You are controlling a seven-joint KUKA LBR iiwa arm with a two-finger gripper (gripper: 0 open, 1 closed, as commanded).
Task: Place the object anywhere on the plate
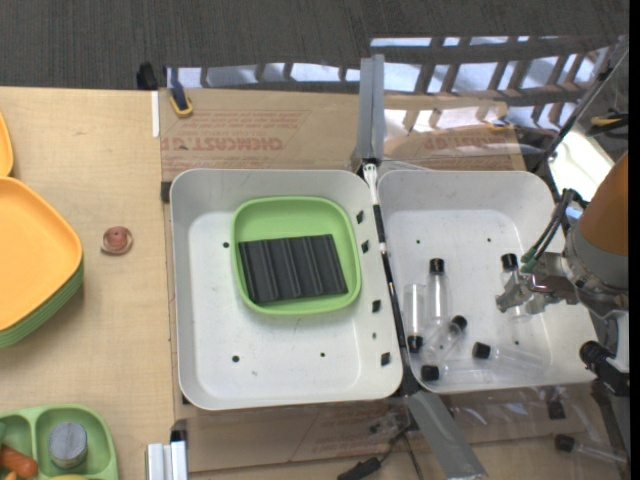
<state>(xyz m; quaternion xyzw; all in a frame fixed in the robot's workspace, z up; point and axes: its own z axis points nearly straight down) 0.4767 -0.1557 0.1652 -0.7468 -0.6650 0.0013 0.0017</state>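
Note:
A green square plate (294, 217) lies in the left bin (200, 298). A dark grey ridged slab (292, 268) rests flat on it. In the right bin (470, 203) lie several clear vials with black caps, one upright-looking vial (436, 286) near the middle and another (452, 329) below it. Loose black caps (481, 350) sit near the bin's front. My gripper (520, 294) hangs low over the right side of the right bin, just below a black-capped vial (509, 262). Nothing visible is held in it.
Stacked orange plates (30, 258) lie on the wooden table at the left, with a small reddish disc (117, 239) beside them. A green divided tray (45, 443) sits at the bottom left. Cardboard (260, 133) lies under the bins, and a metal rack (480, 68) stands behind.

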